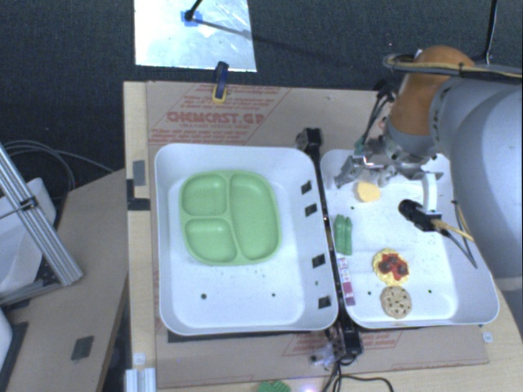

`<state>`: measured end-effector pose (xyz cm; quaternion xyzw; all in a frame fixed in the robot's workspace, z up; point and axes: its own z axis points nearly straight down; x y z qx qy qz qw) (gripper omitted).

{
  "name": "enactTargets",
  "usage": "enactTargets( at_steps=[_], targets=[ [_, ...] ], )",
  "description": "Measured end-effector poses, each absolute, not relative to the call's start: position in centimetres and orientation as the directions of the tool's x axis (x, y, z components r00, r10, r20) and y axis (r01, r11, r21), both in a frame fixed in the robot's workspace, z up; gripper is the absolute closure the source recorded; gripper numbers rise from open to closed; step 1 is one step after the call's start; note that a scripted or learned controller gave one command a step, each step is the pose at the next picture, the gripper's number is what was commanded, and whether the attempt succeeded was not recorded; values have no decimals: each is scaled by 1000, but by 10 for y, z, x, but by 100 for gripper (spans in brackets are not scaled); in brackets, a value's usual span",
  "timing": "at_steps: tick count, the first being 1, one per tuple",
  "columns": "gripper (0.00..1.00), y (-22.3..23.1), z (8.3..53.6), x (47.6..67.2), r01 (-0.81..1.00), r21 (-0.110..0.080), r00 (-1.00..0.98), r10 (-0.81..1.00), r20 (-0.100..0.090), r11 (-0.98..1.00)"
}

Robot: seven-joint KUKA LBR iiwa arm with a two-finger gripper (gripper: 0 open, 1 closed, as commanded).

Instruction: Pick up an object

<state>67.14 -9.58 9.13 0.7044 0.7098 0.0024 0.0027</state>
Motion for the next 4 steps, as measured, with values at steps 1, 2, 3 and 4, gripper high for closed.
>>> enactTargets(
  at_steps=[1, 2, 3, 4],
  targets=[
    [100, -98, 102, 671, 1000, 8, -7, 1000, -2, 7],
    [0, -98, 102, 670, 1000, 7, -9, 1000, -2, 9],
    [0, -105, 85, 556, 1000, -3, 4, 1000, 2, -4],
    [0, -98, 85, 618, 1000, 8, -6, 1000, -1, 6]
  ],
)
